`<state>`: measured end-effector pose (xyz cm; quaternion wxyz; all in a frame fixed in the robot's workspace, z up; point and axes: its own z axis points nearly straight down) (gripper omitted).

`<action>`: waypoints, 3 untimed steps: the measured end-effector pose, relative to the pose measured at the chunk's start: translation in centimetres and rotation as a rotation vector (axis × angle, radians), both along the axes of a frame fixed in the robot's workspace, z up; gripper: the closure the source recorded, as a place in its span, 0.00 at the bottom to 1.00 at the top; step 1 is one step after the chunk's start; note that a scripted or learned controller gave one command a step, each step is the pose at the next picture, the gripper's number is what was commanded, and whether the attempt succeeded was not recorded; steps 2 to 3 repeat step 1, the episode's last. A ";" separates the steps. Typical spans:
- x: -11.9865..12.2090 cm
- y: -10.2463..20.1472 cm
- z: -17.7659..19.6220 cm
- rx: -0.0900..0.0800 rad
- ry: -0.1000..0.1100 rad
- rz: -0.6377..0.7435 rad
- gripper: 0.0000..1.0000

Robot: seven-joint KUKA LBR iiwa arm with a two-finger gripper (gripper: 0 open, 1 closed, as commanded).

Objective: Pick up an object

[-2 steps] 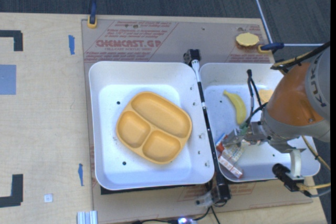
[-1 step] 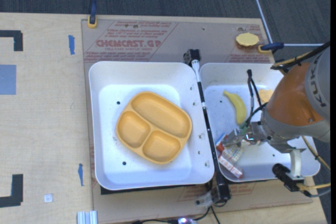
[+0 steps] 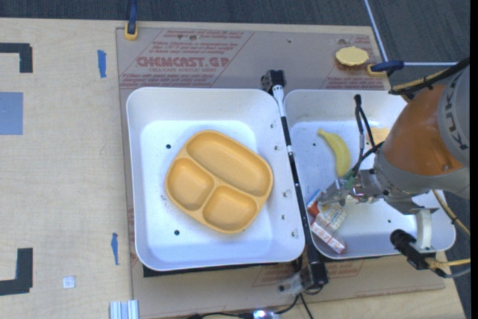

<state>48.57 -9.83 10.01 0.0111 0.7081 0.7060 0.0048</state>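
From the camera above the bench, the arm (image 3: 426, 138) reaches in from the right and bends down into the right bin (image 3: 373, 239). Its gripper (image 3: 334, 199) sits low near the bin's front left corner, right over a small packet (image 3: 328, 224) with red and white markings. Whether the jaws are parted or clenched I cannot tell; the wrist hides them, and nothing is clearly seen between them. A banana (image 3: 337, 149) lies just behind the gripper, close but apart from it.

The left bin (image 3: 142, 160) holds a yellow divided plate (image 3: 218, 181), well apart from the arm.

The packet looks like the target. It lies flat against the bin wall, so a good grab likely means coming straight down, closing across its narrow side, and lifting slowly to check the hold.
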 end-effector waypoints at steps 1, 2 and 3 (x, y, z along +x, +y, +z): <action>3.4 7.6 8.5 0.010 0.020 0.005 1.00; 3.4 7.6 8.5 0.010 0.020 0.005 1.00; 3.4 7.6 8.5 0.010 0.020 0.005 1.00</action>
